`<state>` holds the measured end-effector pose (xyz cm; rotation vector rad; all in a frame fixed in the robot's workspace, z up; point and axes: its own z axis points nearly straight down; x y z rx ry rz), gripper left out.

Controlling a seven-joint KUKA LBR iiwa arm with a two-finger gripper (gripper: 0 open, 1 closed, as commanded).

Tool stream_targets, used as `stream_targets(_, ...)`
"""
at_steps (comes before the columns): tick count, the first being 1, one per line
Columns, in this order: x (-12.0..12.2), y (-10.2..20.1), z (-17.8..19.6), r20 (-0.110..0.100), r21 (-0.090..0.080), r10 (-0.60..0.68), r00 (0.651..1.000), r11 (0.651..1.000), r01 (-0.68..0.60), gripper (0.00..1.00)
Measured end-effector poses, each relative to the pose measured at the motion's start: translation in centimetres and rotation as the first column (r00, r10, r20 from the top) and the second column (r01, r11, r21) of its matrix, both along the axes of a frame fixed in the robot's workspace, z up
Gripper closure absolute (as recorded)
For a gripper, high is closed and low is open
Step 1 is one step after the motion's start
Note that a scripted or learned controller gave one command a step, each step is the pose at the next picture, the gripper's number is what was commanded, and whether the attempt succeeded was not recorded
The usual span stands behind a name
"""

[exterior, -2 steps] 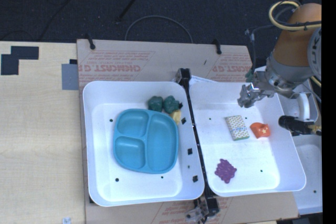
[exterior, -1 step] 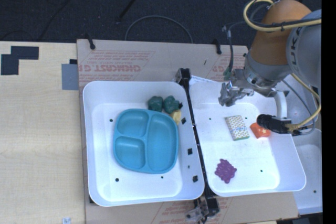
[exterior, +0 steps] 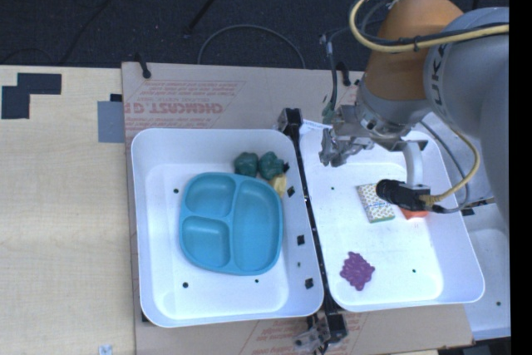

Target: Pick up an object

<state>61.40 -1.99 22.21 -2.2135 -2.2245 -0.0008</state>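
Partly hidden behind the blue divided plate (exterior: 231, 224): a yellow thing (exterior: 280, 184) and two dark green lumps (exterior: 258, 165), too small to identify; partly covered by a black fitting (exterior: 402, 194): an orange item (exterior: 415, 213) and a patterned packet (exterior: 375, 204).

Bright even light, slightly soft.

purple grape bunch (exterior: 357, 270) | flat | right bin (exterior: 465, 278) (near front)
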Motion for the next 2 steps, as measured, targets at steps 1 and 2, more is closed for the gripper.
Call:
stream_targets(1, 0.3, 4.4, 0.6, 0.0, -0.001, -0.001, 1.0, 1.0, 0.001, 1.0)
stream_targets(2, -0.4, 8.8, 0.1, -0.003, -0.001, -0.001, 1.0, 1.0, 0.001, 1.0)
